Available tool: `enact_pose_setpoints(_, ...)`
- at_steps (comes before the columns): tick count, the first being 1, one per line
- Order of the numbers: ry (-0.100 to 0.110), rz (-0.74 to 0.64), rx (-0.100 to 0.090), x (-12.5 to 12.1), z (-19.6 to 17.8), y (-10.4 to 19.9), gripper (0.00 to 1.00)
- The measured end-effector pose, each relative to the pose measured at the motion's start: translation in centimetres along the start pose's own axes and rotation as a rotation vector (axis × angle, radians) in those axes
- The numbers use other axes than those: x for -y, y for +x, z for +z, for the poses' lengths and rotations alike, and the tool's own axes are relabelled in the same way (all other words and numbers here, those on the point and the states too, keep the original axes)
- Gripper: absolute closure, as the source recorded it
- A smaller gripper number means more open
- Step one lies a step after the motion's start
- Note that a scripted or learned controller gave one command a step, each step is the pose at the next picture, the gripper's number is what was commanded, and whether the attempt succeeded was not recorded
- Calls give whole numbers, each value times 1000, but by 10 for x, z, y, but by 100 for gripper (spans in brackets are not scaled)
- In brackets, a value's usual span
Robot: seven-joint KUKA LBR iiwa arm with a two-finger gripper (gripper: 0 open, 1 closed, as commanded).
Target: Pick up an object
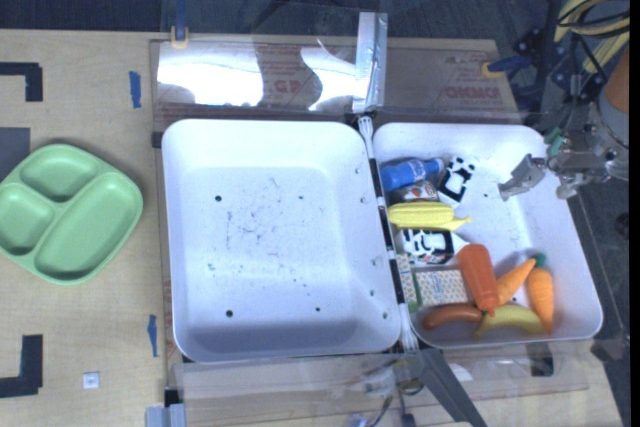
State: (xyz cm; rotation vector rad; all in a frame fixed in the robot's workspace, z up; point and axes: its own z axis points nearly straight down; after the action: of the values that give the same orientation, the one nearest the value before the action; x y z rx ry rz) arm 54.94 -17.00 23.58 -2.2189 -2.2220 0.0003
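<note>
Tabletop (80,335): pale wood, green divided plate (68,212) at left.
Left bin (270,225): bare.
Right bin (500,215): blue bottle (408,173), corn (425,214), carrots (530,287), banana (512,318), sausage (476,275).
Hand (522,177): over right bin's far corner, grip state unreadable.

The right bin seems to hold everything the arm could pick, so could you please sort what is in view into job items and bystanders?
For the job:
gripper
right bin
blue bottle
corn cob
carrot
banana

Just lying about:
left bin
green divided plate
</note>
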Motion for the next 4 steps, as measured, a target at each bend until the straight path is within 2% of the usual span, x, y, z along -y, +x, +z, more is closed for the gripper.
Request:
enact_pose_setpoints(1,-1,-98,1,58,87,6,0)
enact_pose_setpoints(2,-6,-217,-5,65,143,-42,0)
enact_pose_setpoints(3,-16,69,-16,60,145,-39,0)
enact_pose_setpoints(4,-13,-38,19,50,145,-22,0)
